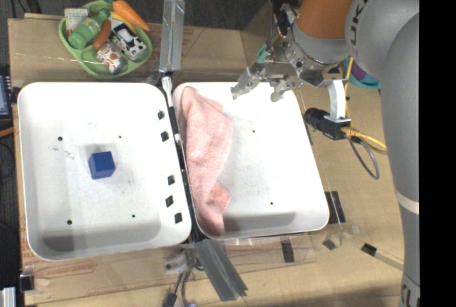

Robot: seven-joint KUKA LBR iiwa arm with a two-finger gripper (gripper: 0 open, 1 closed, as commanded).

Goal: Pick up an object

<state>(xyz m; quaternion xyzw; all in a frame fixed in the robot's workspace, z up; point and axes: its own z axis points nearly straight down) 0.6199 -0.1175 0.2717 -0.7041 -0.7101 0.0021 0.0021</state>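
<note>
A small blue cube (102, 164) sits on the floor of the left bin (43, 106), a little left of its middle. A pink cloth (206, 152) lies crumpled along the left side of the right bin (299, 156), running from the far wall to the near wall. My gripper (261, 88) hangs above the far edge of the right bin, to the right of the cloth's top end. Its two fingers are spread apart with nothing between them.
A green bowl (78, 56) of toy food, with a carrot on its rim, stands behind the left bin. A grey bar (172, 35) rises behind the divide between the bins. Cables (356, 138) lie on the bench right of the right bin.
</note>
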